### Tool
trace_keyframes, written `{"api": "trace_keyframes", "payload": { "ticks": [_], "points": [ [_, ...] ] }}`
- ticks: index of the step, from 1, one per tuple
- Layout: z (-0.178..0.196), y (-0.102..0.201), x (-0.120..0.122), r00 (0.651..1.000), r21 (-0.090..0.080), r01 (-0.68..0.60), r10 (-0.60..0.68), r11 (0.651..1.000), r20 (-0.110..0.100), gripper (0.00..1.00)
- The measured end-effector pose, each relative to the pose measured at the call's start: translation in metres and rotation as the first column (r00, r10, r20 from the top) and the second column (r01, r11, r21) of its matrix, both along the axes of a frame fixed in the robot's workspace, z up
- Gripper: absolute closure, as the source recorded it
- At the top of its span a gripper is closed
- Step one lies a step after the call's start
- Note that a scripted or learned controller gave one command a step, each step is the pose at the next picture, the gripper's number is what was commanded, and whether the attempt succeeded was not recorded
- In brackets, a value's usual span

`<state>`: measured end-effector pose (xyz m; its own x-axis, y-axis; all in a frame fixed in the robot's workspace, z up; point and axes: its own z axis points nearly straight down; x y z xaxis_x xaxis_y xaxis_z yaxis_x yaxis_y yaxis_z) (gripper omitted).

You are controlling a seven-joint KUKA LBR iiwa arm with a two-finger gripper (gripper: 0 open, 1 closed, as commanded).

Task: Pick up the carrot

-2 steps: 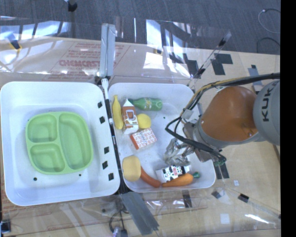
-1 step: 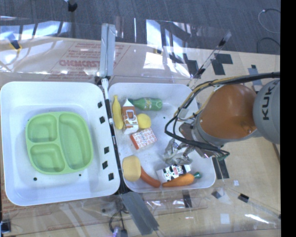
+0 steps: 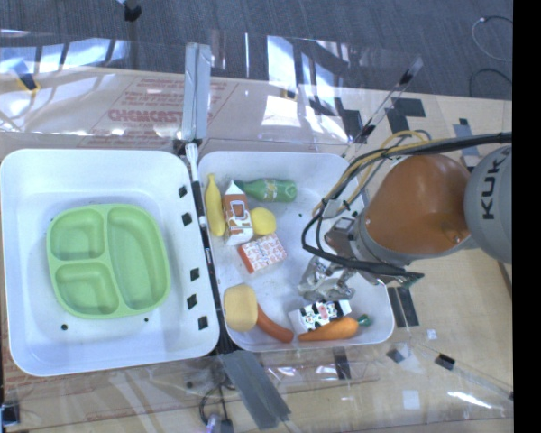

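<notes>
Lying in the right bin [image 3: 317,171], down toward 5 o'clock of its floor, close against the near wall: the carrot [image 3: 330,331], orange, nearly level, green tip pointing to 3 o'clock. Touching it at 11 o'clock, a small black-and-white box [image 3: 323,313]. Directly at 12 o'clock of that box, poised low over the bin floor, the gripper [image 3: 327,284], metal and cable-hung, with nothing visibly held; whether wide or narrow, cannot tell from this slant. Behind it at 3 o'clock, the orange band [image 3: 415,207] and the grey arm [image 3: 489,201] reaching in over the bench [image 3: 460,323]. At 9 o'clock of the carrot, a reddish-orange sausage-shaped piece [image 3: 272,325], tilted, and just at 10 o'clock of that, a pale yellow rounded item [image 3: 240,306] by the bin's left wall. Toward the bin's middle, an orange patterned block [image 3: 263,254]. Up at 11 o'clock of the bin, a cluster: banana [image 3: 215,206] standing along the left wall, small carton [image 3: 237,216] beside it, lemon [image 3: 264,221] touching the carton at 3 o'clock, green bottle [image 3: 270,189] lying on its side at 12 o'clock of them. In the left bin [image 3: 27,197], well apart from all this, a green divided plate [image 3: 108,260] with three compartments.
</notes>
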<state>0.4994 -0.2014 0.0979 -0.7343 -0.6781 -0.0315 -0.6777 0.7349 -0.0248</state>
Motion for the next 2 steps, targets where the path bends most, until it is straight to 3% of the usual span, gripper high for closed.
{"api": "trace_keyframes", "payload": {
  "ticks": [1, 2],
  "points": [
    [0.0009, -0.0010, -0.0004, 0.961, -0.015, -0.278, 0.278, 0.960, 0.007, 0.00],
    [0.0024, -0.0021, -0.0039, 0.907, -0.026, -0.420, 0.421, 0.907, 0.008, 0.00]
  ]
}}
